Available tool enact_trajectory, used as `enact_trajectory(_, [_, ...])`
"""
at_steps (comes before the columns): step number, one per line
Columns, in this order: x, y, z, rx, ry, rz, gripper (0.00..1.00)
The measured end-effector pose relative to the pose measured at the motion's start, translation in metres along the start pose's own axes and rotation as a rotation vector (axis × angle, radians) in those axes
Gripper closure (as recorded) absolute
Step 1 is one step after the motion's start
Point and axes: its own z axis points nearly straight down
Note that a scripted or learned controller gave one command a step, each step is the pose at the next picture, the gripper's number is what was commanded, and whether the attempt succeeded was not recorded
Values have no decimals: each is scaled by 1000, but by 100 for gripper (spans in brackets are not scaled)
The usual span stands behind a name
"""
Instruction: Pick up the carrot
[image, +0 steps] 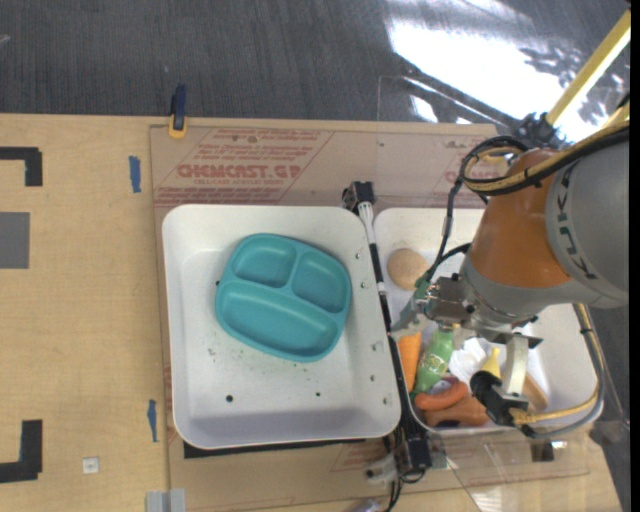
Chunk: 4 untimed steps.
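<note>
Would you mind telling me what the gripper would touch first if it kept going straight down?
Probably the green bottle lying beside the carrot in the right bin; the arm hides the gripper, so depth is unclear.

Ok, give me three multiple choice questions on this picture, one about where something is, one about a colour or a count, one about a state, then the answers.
1. Where does the divided plate lie?
A. in the left bin
B. in the right bin
C. on the cardboard outside the bins

2. What colour is the divided plate?
A. red
B. teal
C. yellow

3. How does the arm stand relative to the bins?
A. over the left bin
B. clear of both bins
C. over the right bin, above the pile of toy food

Answers:
1. A, the plate rests on the floor of the left bin.
2. B, its whole surface is teal.
3. C, the orange band and wrist hang over the right bin, with the carrot and green bottle just below.
</note>
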Motion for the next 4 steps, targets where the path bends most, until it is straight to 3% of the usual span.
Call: enact_trajectory(4, [0,0,0,0,0,0,0])
